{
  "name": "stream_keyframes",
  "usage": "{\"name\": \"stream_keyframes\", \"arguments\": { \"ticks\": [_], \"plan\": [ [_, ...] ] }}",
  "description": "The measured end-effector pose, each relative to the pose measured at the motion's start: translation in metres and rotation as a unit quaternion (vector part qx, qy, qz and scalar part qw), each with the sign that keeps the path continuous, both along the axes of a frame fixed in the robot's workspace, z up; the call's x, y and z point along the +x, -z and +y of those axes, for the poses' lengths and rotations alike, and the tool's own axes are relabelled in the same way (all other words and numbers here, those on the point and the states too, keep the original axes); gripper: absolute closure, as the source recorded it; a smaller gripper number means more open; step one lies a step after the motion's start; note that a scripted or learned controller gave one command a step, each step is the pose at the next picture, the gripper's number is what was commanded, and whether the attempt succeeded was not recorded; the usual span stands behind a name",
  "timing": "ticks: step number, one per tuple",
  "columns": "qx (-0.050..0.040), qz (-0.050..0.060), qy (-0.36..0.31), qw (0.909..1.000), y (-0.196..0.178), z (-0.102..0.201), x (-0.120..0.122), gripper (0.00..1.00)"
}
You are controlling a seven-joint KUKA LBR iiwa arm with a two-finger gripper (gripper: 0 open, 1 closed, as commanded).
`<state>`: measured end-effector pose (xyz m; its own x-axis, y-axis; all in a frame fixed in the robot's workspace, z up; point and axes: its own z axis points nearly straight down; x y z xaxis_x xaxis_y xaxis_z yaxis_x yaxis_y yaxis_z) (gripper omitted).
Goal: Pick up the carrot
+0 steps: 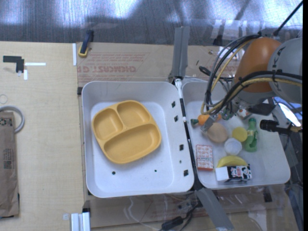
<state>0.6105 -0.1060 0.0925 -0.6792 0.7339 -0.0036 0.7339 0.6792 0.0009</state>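
Observation:
The carrot point(204, 119) is a small orange piece with a green tip, lying near the left wall of the right bin point(276, 174). The gripper point(212, 120) hangs low over that bin, right at the carrot's right end, beneath a bundle of cables. Part of the carrot is hidden by the gripper. From this view I cannot make out whether the carrot is gripped or merely next to the gripper.
Close to the carrot lie a tan potato point(217, 133), a yellow lemon point(239, 134), a green bottle point(251, 136), a white cup point(233, 147), a banana point(231, 160), a red-and-white packet point(204, 157) and a black-and-white carton point(234, 173). A yellow divided plate point(126, 130) sits in the left bin point(96, 177).

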Motion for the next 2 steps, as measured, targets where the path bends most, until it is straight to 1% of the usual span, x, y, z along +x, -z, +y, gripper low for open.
{"name": "stream_keyframes", "arguments": {
  "ticks": [1,2],
  "plan": [
    [-0.0006,-0.002,0.001,1.0000,-0.010,-0.001,0.001,1.00],
    [0.0002,0.001,0.073,0.9973,-0.099,0.027,-0.007,1.00]
  ]
}}
